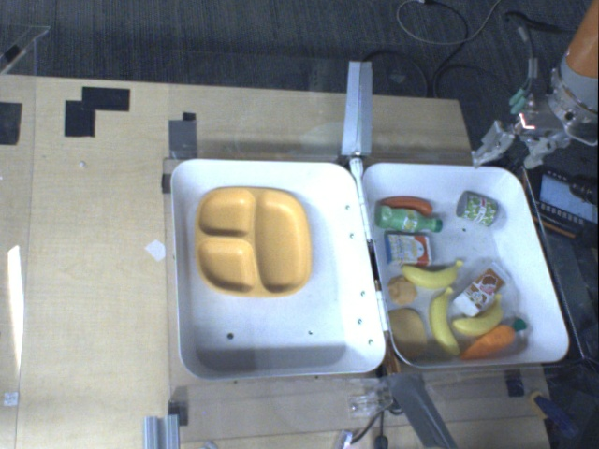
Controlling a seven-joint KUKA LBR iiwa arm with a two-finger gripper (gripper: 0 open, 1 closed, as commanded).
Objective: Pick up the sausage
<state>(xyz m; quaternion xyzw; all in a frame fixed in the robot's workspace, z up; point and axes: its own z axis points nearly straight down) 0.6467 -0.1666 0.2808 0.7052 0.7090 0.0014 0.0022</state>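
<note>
Gripper (519, 145) spread open, holding nothing — above right bin's (538, 251) far corner, sausage (404, 203) apart.

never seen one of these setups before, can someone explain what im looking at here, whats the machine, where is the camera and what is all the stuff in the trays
This is one picture from a camera fixed above a bench, looking down at a slant. The machine is a robot arm reaching in from the right; its gripper hangs at the top right, just outside the bins, and nothing shows between its jaws.

Two shallow white bins sit side by side. The left bin holds a yellow divided plate. The right bin holds toy food: the sausage at its top edge, a green bottle right below it, a small green can, bananas, a carrot and some small cartons.

The arm is meant to pick up the sausage, which lies untouched.
</note>
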